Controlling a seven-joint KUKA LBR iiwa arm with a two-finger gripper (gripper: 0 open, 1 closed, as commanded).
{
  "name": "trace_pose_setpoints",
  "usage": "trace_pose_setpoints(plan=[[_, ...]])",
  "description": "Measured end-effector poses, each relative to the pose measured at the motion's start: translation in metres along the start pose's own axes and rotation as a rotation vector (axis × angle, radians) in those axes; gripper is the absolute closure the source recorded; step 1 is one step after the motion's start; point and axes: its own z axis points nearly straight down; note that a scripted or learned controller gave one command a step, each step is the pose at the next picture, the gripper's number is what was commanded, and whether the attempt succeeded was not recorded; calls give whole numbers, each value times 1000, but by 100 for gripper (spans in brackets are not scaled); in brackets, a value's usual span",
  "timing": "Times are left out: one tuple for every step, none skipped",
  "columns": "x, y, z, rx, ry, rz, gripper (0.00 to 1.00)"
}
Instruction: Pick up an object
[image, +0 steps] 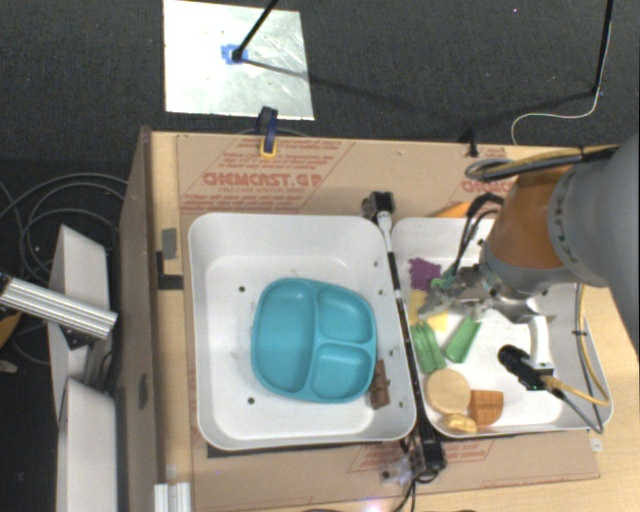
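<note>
Around my bench: dark speckled carpet floor (70, 70). A shiny silver sheet (240, 60) lies on the carpet beyond the far edge, blue tape (232, 53) on it. A thin black cable (590, 60) crosses the floor at upper right. Bench top is printed brown cardboard (270, 170), with a blue-and-yellow clamp (267, 133), I think, at its far edge. At left, a coil of black cables (40, 220) and a ribbed aluminium rail (55, 305) on a white stand (85, 400).

You get bright, even overhead light, glare on the foil sheet (238, 58) at eleven o'clock, and soft focus throughout.
</note>
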Motion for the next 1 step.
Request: trace_pose_setpoints(plan=[[-35,-48,0,-1,-1,1,0]])
